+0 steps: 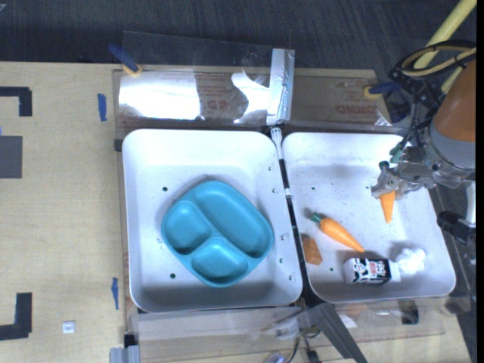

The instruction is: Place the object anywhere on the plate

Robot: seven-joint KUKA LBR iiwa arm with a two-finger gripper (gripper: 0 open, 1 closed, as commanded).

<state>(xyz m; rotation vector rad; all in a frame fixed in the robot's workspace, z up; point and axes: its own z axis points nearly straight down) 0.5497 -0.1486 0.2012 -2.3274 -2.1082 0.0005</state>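
A blue divided plate lies in the left bin. Over the right bin, near its right wall, my gripper is shut on a small orange cone-shaped piece. The piece hangs from the fingers with its tip pointing toward the front of the bin. The gripper and the piece are well to the right of the plate, with the bins' shared wall in between.
On the right bin's floor lie a carrot with a green top, a brown chunk by the dividing wall, a black-and-white carton and a white crumpled item. A shiny clear sheet lies behind the left bin.
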